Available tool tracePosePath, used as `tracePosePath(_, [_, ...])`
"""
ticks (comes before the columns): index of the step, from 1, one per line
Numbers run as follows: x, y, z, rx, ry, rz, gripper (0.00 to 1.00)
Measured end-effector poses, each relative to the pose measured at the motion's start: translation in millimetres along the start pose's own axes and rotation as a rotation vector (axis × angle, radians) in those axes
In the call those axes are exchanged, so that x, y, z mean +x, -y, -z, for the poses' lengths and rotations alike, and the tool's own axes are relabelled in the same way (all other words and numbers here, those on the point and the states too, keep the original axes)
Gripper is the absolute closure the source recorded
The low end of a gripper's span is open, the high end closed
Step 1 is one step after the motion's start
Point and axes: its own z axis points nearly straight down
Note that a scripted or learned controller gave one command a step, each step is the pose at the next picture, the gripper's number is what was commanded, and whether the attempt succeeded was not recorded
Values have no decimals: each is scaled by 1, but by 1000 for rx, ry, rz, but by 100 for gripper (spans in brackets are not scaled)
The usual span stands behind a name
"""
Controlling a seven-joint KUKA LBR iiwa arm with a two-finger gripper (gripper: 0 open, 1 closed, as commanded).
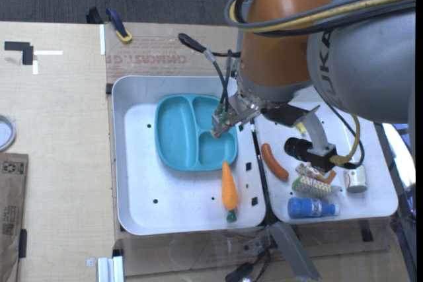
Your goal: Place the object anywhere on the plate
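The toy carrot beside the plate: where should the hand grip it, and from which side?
Probably from above, across the thick orange middle of the toy carrot. It lies flat in the left bin, green tip toward the near rim, with open floor on both long sides.

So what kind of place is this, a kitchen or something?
Probably a robotics lab, not a kitchen: a big robot arm over white bins holding toy food like a carrot and a blue plate.

Right bin (390, 205) far side under the arm (344, 43), plate (192, 132) corner (upper right) covered, roll (3, 134) cropped left
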Motion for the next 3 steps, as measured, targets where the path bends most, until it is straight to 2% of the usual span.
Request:
tracePosePath(1, [30, 20, 42, -2, -1, 70, 100])
tracePosePath(2, [28, 39, 17, -1, -1, 164, 100])
tracePosePath(3, [35, 35, 82, -4, 1, 301, 100])
